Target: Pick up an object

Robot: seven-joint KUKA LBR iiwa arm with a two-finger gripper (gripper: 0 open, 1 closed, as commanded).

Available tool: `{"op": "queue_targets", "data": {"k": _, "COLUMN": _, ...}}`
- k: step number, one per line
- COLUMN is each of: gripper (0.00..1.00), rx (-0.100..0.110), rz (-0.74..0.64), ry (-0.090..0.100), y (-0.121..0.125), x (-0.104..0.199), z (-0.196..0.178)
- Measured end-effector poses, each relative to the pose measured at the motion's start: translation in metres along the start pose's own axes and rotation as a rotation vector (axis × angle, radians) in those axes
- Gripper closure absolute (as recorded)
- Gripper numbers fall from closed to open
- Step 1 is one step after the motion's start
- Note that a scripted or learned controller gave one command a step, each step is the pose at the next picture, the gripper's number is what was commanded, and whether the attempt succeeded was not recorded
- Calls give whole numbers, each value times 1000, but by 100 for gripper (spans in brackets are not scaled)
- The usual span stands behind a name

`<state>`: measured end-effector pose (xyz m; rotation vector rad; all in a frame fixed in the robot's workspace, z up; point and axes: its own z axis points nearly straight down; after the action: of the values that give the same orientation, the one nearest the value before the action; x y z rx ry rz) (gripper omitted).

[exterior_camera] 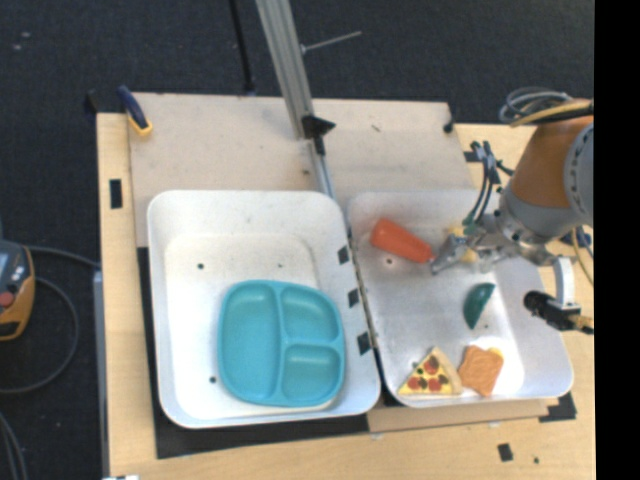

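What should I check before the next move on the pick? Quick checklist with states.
1. Pincer over the right bin: ok.
2. Target nearby: orange carrot-shaped piece lies just beside the tip: ok.
3. Carrot piece between the fingers: not ok, it lies on the bin floor beside them.
4. Finger opening: cannot tell.
5. Other pieces apart from the target: green piece, pizza slice and orange square piece sit away from it: ok.
6. Teal divided plate in the left bin, out of the path: ok.

orange carrot-like object [401,239] | lying tilted | right bin, upper left
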<state>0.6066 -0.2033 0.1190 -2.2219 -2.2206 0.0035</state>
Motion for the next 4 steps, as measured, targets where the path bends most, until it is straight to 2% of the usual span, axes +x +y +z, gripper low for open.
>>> {"op": "queue_targets", "data": {"k": 1, "gripper": 100, "rx": -7, "rz": 1, "ry": -2, "y": 2, "x": -2, "z": -14}}
{"op": "queue_targets", "data": {"k": 3, "gripper": 100, "rx": -8, "rz": -3, "ry": -1, "y": 10, "x": -13, "z": -115}}
{"op": "queue_targets", "data": {"k": 4, "gripper": 100, "rx": -5, "rz": -7, "ry": 2, "y": -2, "x": 35, "z": -125}}
